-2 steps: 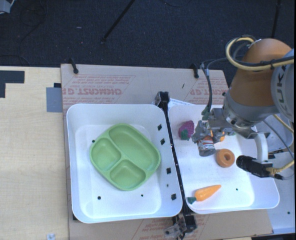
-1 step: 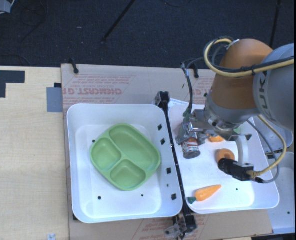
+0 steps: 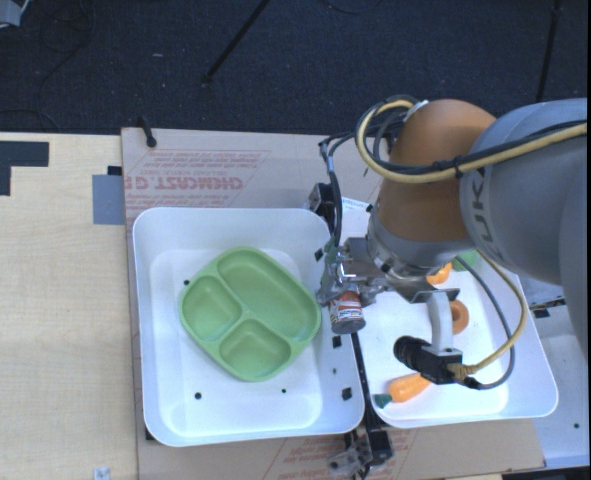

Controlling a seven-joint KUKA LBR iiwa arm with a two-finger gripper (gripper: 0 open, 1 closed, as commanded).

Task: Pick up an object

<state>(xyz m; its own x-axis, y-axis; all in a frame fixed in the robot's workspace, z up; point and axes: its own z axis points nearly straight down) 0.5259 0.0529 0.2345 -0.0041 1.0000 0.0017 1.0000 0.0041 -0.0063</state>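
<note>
1. An orange piece (image 3: 410, 389) lies at the right bin's (image 3: 535, 403) near edge.
2. My gripper (image 3: 347, 303) hangs over the divide between the bins, a small can-like object (image 3: 348, 315) at its tip; I cannot tell whether my jaws grip it.
3. Judged step: lifting. Next, rise straight.
4. The green divided plate (image 3: 250, 313) rests in the left bin (image 3: 175, 408).

A robotics lab or test cell, not a home — a grey industrial arm (image 3: 515, 198) with looped yellow cabling (image 3: 415, 163) leans over 2 white bins (image 3: 160, 268) set on a cardboard sheet (image 3: 225, 173), dark carpet (image 3: 175, 58) behind strewn with cables and a stand's legs.
</note>
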